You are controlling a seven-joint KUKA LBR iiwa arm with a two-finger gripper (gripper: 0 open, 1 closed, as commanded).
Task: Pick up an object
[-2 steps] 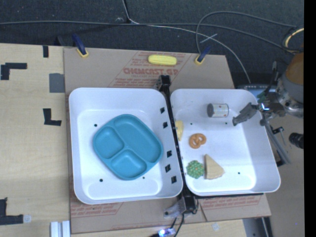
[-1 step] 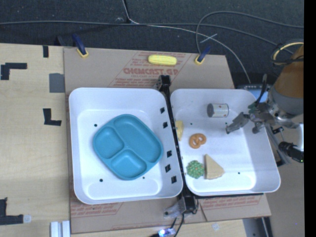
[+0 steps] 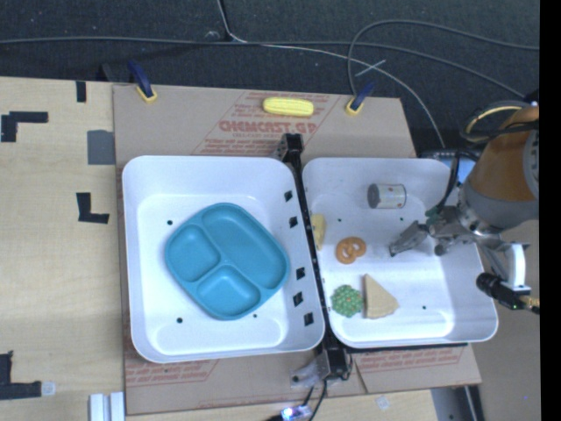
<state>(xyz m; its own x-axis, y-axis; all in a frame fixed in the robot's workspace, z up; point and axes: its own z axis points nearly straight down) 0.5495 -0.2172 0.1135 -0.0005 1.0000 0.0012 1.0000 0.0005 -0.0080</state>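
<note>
Nearest you, along the right bin's [image 3: 456,323] front, a green broccoli-like toy [image 3: 347,300] sits touching a tan wedge [image 3: 379,298]. Behind them you'll find a pretzel [image 3: 351,251], a yellowish piece [image 3: 318,229] against the divider, and a grey cylinder [image 3: 387,196] lying on its side. Your gripper [image 3: 405,240] hangs low over this bin, right of the pretzel, gripping nothing; whether its fingers are parted you cannot tell. A blue divided plate [image 3: 226,260] lies in the left bin [image 3: 140,235]. A yellow corn cob [image 3: 287,107] rests on the cardboard [image 3: 193,121] behind.

Pale wood bench [image 3: 53,261]; brown cardboard sheet [image 3: 254,121]; dark carpet floor [image 3: 105,16] behind.
</note>
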